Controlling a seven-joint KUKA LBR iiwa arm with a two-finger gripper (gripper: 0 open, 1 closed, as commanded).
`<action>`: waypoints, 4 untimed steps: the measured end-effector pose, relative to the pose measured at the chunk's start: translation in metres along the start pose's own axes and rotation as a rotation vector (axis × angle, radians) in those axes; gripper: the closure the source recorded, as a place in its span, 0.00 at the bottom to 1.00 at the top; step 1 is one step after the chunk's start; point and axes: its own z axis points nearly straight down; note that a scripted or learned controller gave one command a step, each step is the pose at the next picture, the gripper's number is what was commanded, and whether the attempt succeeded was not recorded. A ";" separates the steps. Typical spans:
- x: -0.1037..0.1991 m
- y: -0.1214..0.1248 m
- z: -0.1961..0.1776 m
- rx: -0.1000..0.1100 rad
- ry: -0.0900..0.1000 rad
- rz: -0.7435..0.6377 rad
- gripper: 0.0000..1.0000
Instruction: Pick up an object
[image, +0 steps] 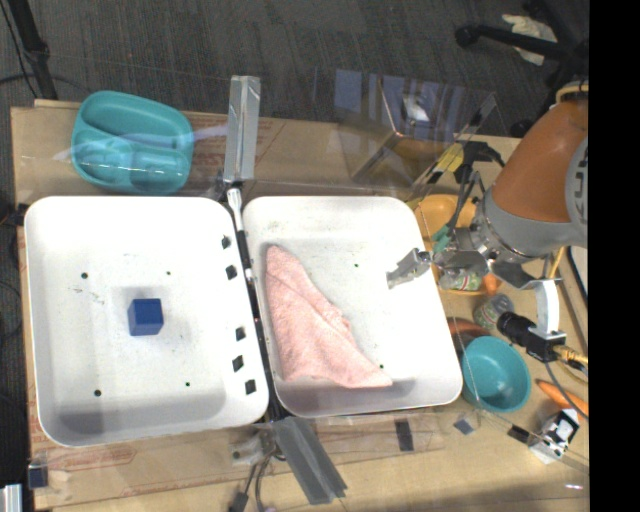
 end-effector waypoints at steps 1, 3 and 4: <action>0.070 0.021 0.052 0.001 0.000 -0.076 0.00; 0.089 0.030 0.153 0.003 0.001 -0.152 0.00; 0.089 0.030 0.143 0.003 0.001 -0.155 1.00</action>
